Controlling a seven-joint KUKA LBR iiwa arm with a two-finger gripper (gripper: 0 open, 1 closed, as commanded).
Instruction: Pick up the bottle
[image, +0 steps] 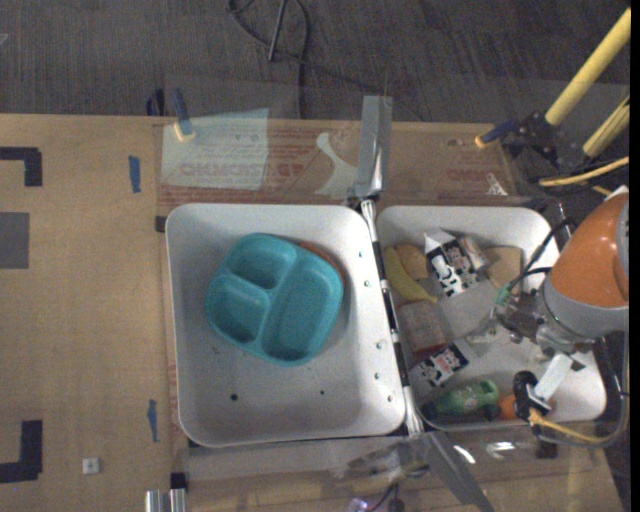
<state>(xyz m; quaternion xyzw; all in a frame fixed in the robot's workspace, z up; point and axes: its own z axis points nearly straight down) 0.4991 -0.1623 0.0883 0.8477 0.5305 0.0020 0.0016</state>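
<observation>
One green bottle (466, 398) at approx 7 o'clock from gripper (512, 325), long axis 9-3 o'clock; gripper opening impossible to tell.

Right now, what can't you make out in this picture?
Camera view:
Under the teal plate: an orange edge peeks out; the plate hides the rest.
Right bin, far right side: covered by the arm.
Green bottle: blurred, label unreadable.
Small cartons: print too small to read.

Robot lab: tape-marked bench (80, 300), trailing floor cables (272, 40), orange-banded arm (600, 270).
</observation>
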